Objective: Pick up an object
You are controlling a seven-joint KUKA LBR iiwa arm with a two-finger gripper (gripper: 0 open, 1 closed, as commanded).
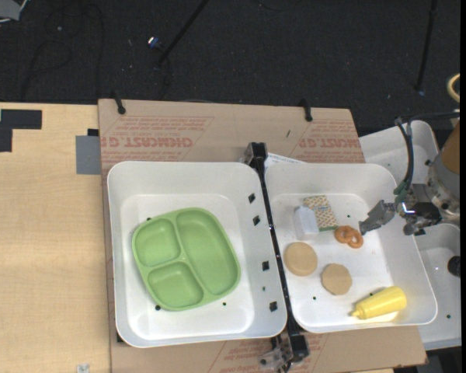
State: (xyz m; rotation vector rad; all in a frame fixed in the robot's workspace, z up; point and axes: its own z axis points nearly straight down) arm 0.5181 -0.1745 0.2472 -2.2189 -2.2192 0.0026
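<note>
cardboard sheet (217, 133) | red print, upside down | reads "CHEMCAST GP"

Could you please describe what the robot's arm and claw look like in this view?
At the view's right edge, the arm shows a little orange band above grey and silver metal wrist parts. A dark cable curves down alongside it. The claw is small, dark grey and slender, extending from the metallic wrist block.

Nearest the grey gripper (388, 214) lies an orange pretzel (349, 236), beyond it a checkered packet (320, 211), two tan discs (300, 259), a yellow bottle (380, 303), and farthest, a green tray (186, 258).
</note>
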